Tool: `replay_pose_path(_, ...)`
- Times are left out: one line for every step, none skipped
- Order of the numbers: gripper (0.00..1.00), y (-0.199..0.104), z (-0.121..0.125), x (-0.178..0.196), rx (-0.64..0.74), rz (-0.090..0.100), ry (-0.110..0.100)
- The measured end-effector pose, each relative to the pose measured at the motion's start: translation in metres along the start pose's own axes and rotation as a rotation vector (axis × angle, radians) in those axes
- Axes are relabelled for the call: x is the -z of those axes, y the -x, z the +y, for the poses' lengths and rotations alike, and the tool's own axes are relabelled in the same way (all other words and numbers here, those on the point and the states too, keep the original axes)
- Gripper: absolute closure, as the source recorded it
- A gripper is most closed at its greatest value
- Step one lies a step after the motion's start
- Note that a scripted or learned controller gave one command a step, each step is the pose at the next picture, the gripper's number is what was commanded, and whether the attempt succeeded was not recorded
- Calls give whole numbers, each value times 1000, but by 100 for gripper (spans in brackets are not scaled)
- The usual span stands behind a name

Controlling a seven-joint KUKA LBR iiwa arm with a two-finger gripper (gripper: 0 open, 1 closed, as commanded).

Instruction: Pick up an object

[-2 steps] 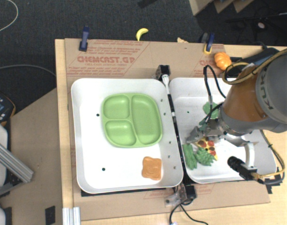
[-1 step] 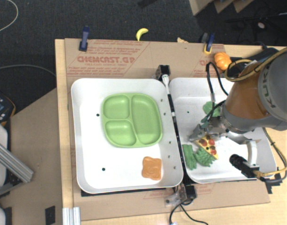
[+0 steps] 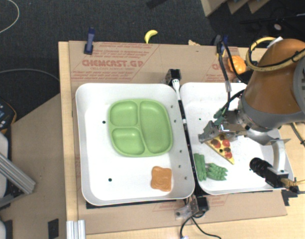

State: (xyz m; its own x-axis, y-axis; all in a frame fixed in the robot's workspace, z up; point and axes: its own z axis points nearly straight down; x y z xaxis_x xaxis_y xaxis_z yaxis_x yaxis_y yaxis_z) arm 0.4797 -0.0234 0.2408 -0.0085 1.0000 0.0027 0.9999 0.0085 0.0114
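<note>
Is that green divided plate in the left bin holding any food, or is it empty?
Empty. The green divided plate lies flat in the left bin, and all three compartments show bare green; the orange toy sits outside it.

- The two shallow white bins [image 3: 92, 148] look like smooth moulded plastic with a slight sheen along the rims.
- The light green divided tray [image 3: 140, 127], at the centre of the left bin, is smooth matt plastic.
- The orange toast-shaped toy [image 3: 161, 178], at 5 o'clock from the tray, has a soft, faintly glossy plastic look.
- The pizza-slice toy [image 3: 223, 147] and the green leafy toy [image 3: 210, 170] in the right bin appear to be moulded plastic.
- The brown cardboard sheet [image 3: 122, 59] under the bins is matt, with red print.
- The counter [image 3: 38, 133] looks like pale, dull wood.
- The arm's orange band [image 3: 276, 63] is glossy; its grey housing [image 3: 271, 114] is satin-smooth.
</note>
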Motion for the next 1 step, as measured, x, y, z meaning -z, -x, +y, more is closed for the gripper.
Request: replay_pose_path(100, -25, 77, -60, -4, -4, -7)
